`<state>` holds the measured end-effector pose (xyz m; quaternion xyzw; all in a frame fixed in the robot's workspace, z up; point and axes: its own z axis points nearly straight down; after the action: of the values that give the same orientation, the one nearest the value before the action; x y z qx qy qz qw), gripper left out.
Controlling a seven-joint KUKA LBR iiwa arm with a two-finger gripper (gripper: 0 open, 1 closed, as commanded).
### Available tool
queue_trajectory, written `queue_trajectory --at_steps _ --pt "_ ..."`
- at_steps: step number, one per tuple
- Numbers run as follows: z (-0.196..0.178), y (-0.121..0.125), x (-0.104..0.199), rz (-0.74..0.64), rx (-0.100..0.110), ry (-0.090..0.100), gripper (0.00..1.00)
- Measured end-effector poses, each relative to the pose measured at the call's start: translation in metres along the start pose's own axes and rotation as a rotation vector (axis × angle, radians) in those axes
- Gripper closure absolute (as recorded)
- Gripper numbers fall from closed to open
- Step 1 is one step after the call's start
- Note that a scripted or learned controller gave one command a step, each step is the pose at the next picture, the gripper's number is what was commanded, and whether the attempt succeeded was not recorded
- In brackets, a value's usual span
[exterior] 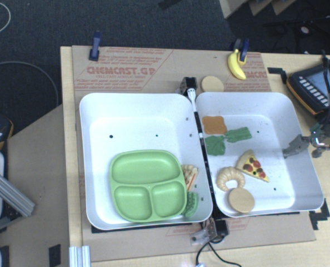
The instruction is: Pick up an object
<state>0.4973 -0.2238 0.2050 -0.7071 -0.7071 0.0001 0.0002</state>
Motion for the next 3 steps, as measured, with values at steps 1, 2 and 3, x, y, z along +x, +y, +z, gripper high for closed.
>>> queue_trajectory --at_steps 1,2,3 --pt "0.126 -0.02 0.029 0.0 0.007 0.005 0.0" --pt "0.11 -0.018 0.027 0.002 -0.003 -0.002 1.0" --pt "0.121 -0.018 0.094 -0.006 0.003 0.005 1.0"
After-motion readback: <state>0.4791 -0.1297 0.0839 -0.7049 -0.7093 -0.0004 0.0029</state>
